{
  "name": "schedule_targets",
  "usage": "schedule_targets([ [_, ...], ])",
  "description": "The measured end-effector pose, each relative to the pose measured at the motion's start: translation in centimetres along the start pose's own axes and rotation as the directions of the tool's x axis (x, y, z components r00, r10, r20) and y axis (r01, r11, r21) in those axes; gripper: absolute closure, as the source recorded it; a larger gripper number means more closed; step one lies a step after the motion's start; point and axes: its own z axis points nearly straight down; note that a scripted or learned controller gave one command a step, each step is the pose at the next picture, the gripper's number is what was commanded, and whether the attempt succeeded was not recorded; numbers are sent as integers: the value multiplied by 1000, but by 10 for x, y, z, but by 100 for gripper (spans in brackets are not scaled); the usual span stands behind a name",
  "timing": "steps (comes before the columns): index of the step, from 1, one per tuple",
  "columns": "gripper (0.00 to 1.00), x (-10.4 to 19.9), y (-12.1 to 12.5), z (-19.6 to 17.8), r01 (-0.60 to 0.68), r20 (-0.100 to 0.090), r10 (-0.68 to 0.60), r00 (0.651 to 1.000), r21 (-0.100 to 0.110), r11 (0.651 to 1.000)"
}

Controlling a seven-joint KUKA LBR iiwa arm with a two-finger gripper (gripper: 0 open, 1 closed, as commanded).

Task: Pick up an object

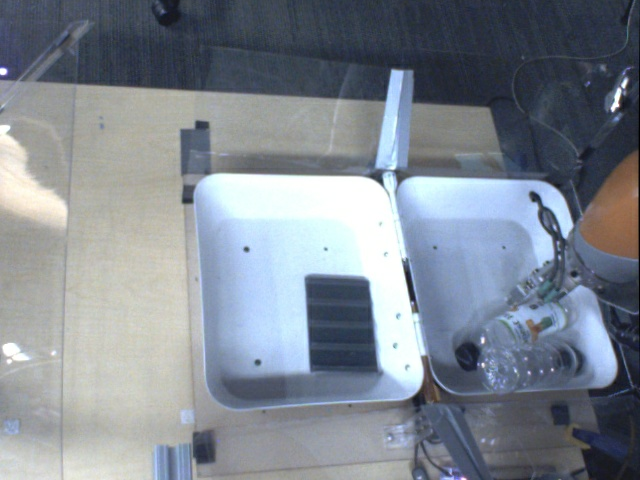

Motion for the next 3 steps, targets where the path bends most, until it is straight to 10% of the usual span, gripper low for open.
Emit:
schedule_targets([
  [1,0,0,0,0,0,1,0,1000,0,1000],
  [2,0,12,-26,13,158,6,-158,987,-1,987],
  [3,0,13,-30,-37,-217,1,217,976,7,976],
])
